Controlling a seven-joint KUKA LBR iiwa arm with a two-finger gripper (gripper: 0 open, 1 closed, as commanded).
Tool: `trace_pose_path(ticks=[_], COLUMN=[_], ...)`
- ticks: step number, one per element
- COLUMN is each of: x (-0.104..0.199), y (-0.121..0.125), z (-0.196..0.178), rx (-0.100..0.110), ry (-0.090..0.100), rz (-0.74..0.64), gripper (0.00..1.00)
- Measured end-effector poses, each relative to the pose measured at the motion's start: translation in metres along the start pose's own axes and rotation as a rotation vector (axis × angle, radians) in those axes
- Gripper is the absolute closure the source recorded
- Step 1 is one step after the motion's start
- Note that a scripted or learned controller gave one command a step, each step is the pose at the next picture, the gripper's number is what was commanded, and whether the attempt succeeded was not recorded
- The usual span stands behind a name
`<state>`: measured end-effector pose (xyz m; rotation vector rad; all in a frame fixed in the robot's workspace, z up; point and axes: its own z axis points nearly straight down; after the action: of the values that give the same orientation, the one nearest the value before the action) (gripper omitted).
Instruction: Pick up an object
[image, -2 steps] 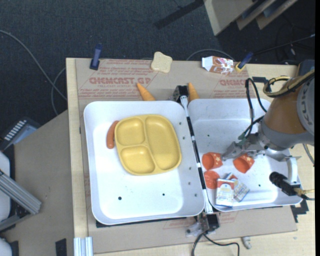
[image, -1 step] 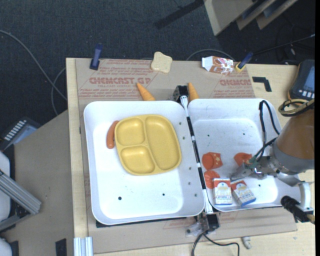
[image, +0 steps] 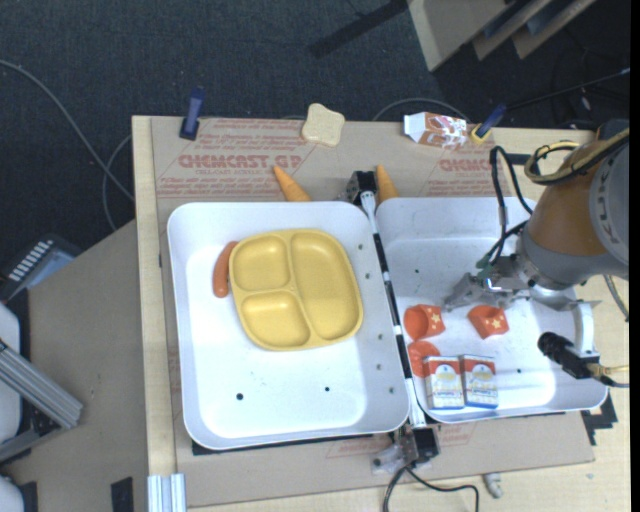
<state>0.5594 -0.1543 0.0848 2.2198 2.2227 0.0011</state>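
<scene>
My gripper (image: 478, 288) hangs low over the middle of the right bin (image: 440, 225), at the end of the grey arm with its orange band (image: 562, 215). Just below it lies a small red piece (image: 489, 320), close to the gripper but not visibly held. A second red piece (image: 425, 321) sits further left near the bin's wall. Two small cartons (image: 443, 382) (image: 480, 381) lie side by side at the front of this bin.
The left bin (image: 290, 400) holds a yellow divided plate (image: 296, 288) with an orange sausage (image: 221, 270) beside it. Behind the bins lie a bread slice (image: 322, 124), two carrots (image: 290, 184) (image: 385, 182), a wrapper (image: 437, 128) and a blue clip (image: 191, 113). Cables loop at the arm.
</scene>
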Motion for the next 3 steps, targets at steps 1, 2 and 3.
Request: trace_pose_path(ticks=[1, 2, 3], x=[-0.007, -0.036, 0.002], y=[-0.048, -0.008, -0.040], z=[0.001, 0.000, 0.001], rx=[0.002, -0.001, 0.002], ry=[0.000, -0.002, 0.001], rz=[0.002, 0.001, 0.001], gripper=[0.00, 0.00, 0.00])
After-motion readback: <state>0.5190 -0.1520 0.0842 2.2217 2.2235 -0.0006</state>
